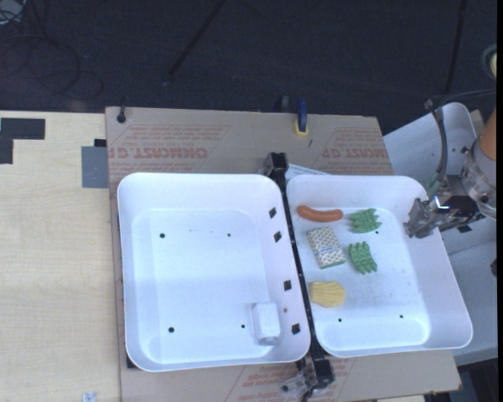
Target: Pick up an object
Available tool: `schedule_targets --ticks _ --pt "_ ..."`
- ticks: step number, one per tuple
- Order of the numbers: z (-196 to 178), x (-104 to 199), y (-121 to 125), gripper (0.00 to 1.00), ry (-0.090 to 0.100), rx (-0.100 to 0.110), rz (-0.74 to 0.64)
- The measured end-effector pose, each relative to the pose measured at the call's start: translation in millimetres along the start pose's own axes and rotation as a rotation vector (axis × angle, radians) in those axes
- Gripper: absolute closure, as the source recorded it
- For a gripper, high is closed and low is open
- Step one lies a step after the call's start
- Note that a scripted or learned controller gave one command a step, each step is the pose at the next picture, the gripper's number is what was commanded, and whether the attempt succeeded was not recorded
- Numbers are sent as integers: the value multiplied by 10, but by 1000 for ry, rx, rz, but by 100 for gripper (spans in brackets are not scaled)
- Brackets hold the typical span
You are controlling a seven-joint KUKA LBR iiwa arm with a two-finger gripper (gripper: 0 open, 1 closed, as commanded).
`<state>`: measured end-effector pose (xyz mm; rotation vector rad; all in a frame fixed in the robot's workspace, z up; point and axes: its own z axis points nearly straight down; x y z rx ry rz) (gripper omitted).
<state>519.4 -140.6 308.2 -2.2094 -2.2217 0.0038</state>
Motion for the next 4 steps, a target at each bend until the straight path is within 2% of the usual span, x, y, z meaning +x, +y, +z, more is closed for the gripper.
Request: schedule_targets --ticks 1,2,3,4 --pt "-62 -769 -467 100 -5 -4 13" --pt "446 -74 -436 100 1 0 0" --pt "-213 287 305 100 -5 -15 -2" --pt "125 -586 107 100 -5 -3 12"
